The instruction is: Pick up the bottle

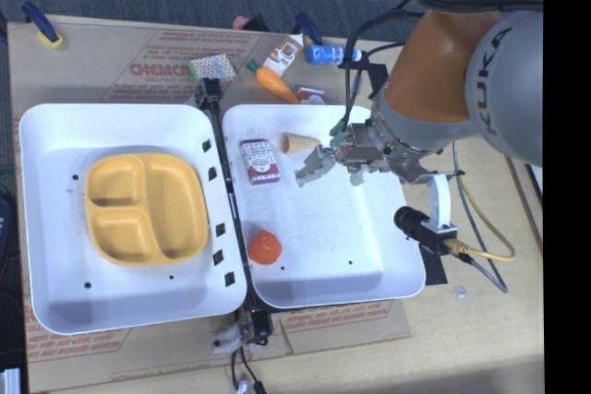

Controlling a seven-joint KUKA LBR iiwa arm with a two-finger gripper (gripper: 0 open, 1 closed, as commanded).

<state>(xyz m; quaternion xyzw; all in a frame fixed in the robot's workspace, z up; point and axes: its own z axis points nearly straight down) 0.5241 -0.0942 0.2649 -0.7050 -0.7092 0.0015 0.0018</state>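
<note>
we cannot tell how the jaws of our grey two-finger gripper (319, 163) stand, perhaps empty. just above them lies a tan cone (299, 142), left a small red-and-white carton (259, 161). the white-and-orange plastic bottle (283, 55) lies farther up, outside the right white bin (397, 277).

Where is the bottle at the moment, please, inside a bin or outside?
Outside: the bottle lies on its side on the cardboard behind the right bin.

Open floor mid right bin (388, 277), carton (259, 161), cone (299, 142), orange toy (264, 246) along edges
</note>
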